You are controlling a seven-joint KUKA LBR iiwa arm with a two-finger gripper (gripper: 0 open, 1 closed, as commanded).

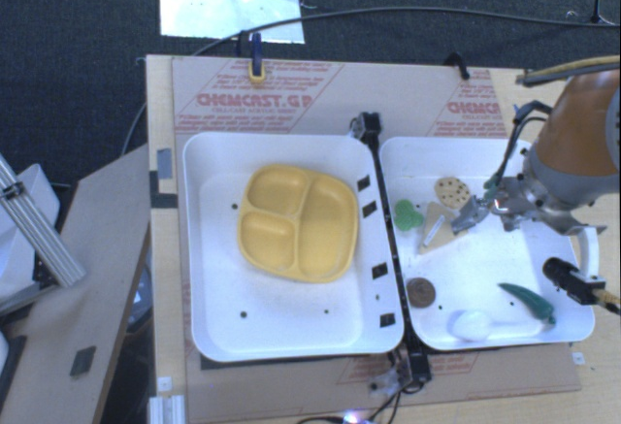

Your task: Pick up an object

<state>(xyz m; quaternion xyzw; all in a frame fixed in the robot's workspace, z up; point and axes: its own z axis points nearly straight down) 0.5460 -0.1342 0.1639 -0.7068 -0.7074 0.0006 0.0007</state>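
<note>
Yellow tray (297, 222) centred in left bin (209, 247). In right bin (582, 320): green piece (407, 214) at 9 o'clock, cookie (451, 191) at 11, wedge (437, 230) beside, brown disc (420, 292) and white egg (472, 324) at 7, pepper (527, 302) at 5. Gripper (468, 217) near wedge; open or closed, cannot tell.

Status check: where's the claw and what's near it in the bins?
Claw low in right bin, over the tan wedge. Speckled cookie and green piece close beside. Yellow tray in left bin.
</note>
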